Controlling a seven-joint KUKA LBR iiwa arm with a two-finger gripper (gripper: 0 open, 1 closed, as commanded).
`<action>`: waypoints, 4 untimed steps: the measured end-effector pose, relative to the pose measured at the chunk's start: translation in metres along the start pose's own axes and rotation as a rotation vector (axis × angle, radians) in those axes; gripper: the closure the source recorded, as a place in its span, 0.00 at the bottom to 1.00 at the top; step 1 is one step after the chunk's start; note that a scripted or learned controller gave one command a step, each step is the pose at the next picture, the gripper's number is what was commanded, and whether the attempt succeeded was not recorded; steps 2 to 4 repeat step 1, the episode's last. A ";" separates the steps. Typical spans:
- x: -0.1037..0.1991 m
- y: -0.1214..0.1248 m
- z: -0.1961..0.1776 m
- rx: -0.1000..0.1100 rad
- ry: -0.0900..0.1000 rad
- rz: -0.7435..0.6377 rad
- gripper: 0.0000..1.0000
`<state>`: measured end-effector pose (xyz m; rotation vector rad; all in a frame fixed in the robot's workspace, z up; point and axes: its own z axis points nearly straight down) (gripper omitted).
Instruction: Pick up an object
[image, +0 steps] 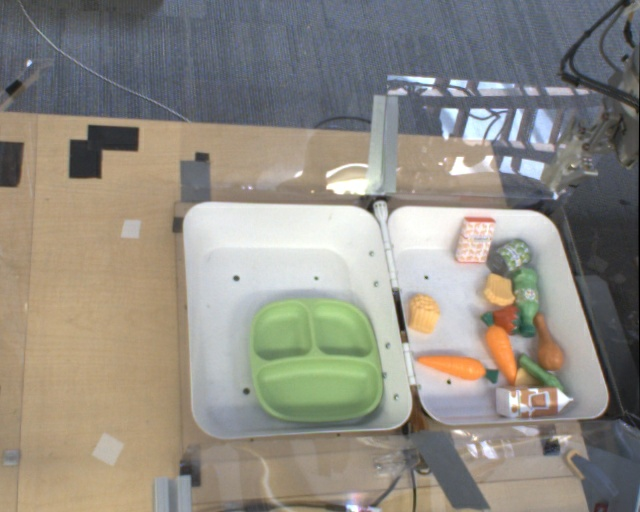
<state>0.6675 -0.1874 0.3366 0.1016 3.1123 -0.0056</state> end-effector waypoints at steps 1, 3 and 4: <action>0.023 0.048 0.076 -0.005 0.023 0.030 1.00; 0.023 0.048 0.076 -0.005 0.023 0.030 1.00; 0.023 0.048 0.076 -0.005 0.023 0.030 1.00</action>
